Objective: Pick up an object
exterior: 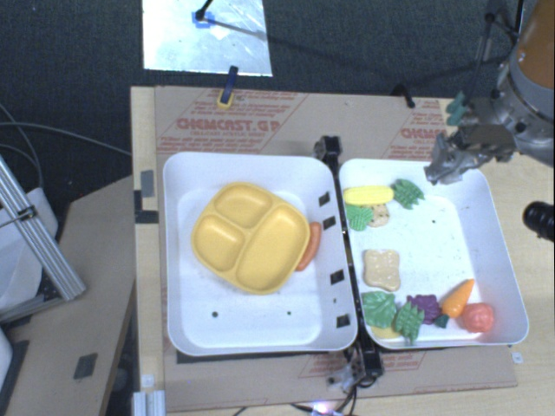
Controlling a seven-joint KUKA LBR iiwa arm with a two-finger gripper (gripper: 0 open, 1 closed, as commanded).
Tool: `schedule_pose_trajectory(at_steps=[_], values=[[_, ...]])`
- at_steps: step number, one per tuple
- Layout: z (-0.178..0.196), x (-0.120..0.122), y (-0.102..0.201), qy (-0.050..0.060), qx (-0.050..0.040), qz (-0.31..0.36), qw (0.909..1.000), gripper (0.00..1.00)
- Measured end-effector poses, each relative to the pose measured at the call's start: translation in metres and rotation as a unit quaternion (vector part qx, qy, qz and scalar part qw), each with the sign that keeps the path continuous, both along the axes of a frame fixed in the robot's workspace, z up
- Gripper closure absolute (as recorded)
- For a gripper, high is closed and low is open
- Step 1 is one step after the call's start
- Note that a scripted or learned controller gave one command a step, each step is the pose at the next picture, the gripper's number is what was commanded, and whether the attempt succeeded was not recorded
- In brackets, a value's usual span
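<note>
Two bins [251, 341] | gripper [447, 170] above right rim | corn [368, 196] nearby

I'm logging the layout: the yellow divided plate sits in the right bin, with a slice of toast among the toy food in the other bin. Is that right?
Not quite. The camera view shows the plate in the left bin, not the right. The toast lies among the toy food in the other bin, the right bin, as you said.

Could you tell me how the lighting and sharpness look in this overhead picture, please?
Camera view: even, soft light with faint shadows; the reflective sheet at top glares bright; the yellow plate and toy foods are fairly crisp; the tool at right looks soft and slightly blurred.
</note>
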State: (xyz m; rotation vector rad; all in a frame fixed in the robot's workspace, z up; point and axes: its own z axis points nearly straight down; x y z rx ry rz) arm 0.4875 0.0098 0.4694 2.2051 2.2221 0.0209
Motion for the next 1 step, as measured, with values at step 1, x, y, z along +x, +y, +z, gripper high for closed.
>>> schedule_pose_trajectory(at_steps=[1], values=[[-0.0055, -0.0012, 0.0844, 0.007, 0.0003, 0.003, 1.0000, 1.00]])
